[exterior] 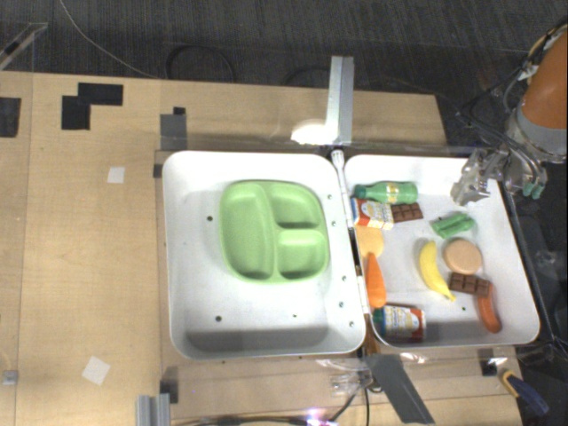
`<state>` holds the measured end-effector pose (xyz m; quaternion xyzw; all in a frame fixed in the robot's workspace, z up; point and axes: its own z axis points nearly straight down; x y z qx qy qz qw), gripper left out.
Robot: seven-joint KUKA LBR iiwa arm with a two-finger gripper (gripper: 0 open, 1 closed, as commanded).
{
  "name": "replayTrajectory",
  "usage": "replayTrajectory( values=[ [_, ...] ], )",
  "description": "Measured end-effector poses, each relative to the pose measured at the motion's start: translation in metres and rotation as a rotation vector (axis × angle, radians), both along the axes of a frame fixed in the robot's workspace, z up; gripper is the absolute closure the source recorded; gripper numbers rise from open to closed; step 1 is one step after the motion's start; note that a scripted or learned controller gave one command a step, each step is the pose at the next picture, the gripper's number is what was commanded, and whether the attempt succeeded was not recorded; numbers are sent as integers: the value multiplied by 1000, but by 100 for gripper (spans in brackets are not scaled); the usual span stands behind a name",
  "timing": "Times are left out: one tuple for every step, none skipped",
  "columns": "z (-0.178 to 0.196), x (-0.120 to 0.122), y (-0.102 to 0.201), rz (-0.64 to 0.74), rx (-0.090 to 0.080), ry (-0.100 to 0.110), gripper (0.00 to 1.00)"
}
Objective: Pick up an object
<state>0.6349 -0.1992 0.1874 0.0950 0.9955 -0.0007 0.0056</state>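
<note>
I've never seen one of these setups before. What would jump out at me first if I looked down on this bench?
Probably the big green divided tray, alone in the left white bin. Next, the right white bin, crowded with small toy foods: a yellow banana, an orange carrot along its left edge, and a green bottle near the top. At that bin's upper right corner hangs the robot's claw, with the orange-banded arm behind it.

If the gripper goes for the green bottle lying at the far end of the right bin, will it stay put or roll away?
The green bottle lies on its side, so its round body would probably roll if nudged. The chocolate bar beside it may block rolling that way. It looks like smooth plastic, so possibly slippery.
</note>
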Motion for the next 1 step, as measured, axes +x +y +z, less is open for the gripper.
replayTrajectory(
  values=[
    [-25,29,-5,237,-1,0,100]
  ],
)
